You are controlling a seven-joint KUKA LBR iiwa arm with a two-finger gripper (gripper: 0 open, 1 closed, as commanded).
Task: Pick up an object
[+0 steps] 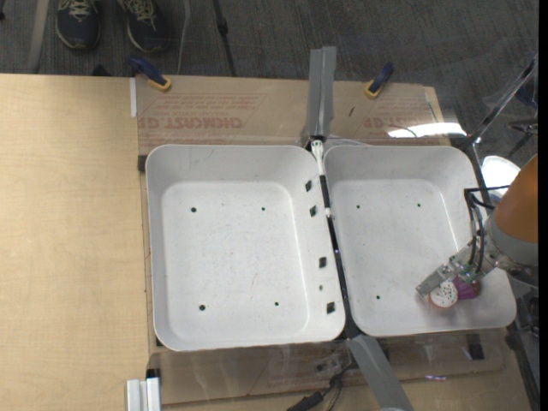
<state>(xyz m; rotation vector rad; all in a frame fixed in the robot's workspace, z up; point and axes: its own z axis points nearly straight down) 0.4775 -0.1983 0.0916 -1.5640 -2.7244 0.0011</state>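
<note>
Pincer [452, 282] down low in the right bin [385, 154], close to that bin's near right corner, reaching in from the view's right under the grey wrist and the orange band [524, 205] up and to the right of it. Open, shut or clamped: cannot tell, with metal parts and coloured bits crowded together at the tip. Small white-and-purple object [444, 297] right at the pincer's tip, just below and a little left of it, resting on the bin floor or touching the tip; held or not, cannot tell. Bare white floor with a few small dark holes to the left of and beyond the pincer. Further left, past the seam with its row of black clips [324, 262], the left bin [154, 229], well apart from the pincer, white, with four dark holes in its floor. Grey bar [321, 92] far above and left of the pincer, running up from the seam between the bins. Brown cardboard [214, 114] with red print beyond both bins, held by two yellow-and-blue clamps [156, 80]. Pale wooden bench [68, 229] far to the left of the pincer. Pair of dark shoes [79, 11] on the grey floor at the far top left.
</note>
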